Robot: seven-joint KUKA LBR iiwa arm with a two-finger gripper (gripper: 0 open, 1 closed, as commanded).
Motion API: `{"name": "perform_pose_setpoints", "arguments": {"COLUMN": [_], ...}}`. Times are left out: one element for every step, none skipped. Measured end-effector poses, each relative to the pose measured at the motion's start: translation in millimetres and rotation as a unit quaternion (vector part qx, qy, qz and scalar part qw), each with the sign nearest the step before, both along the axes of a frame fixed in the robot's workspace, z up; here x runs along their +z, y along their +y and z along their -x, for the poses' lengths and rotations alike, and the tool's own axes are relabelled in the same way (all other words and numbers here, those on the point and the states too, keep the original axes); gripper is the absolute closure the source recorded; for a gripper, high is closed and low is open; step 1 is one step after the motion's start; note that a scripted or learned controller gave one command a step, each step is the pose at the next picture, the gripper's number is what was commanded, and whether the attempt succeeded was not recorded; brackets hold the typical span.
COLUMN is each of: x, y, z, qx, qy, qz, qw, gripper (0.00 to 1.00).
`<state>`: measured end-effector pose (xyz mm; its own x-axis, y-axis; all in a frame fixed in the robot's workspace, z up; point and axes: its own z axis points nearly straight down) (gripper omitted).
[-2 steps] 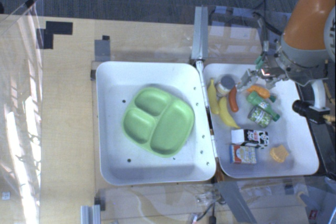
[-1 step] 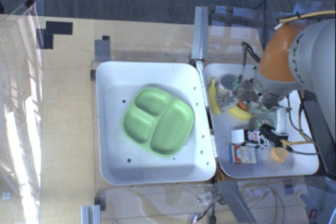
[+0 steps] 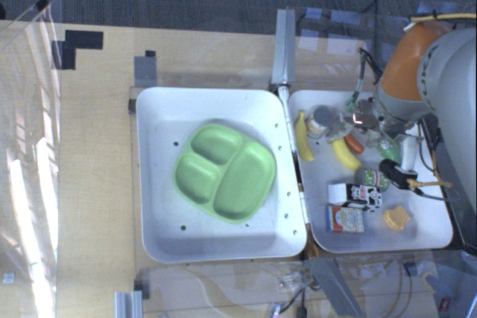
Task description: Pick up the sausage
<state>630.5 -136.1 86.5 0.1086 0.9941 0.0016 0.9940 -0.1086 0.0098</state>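
The sausage [image 3: 355,144] is a small red-orange piece in the right bin [image 3: 432,234], lying against the far end of a short yellow piece [image 3: 343,153]. My gripper [image 3: 362,118] hangs low over the bin's far middle, just beyond the sausage and a little to its right. The grey arm with its orange band [image 3: 406,63] reaches in from the right. I see nothing held in the gripper.
A banana [image 3: 299,135] lies along the right bin's left wall, with a grey round object [image 3: 323,118] beside it. Two small cartons [image 3: 365,195] [image 3: 344,218] and a tan piece [image 3: 397,217] sit near the front. The left bin [image 3: 160,234] holds a green divided plate [image 3: 225,172].
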Motion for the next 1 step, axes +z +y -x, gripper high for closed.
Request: {"name": "perform_pose_setpoints", "arguments": {"x": [84.6], "y": [-35.8], "z": [-40.5], "qx": [-0.019], "qy": [0.002], "qz": [0.0011], "qw": [0.9998], "gripper": [0.0]}}
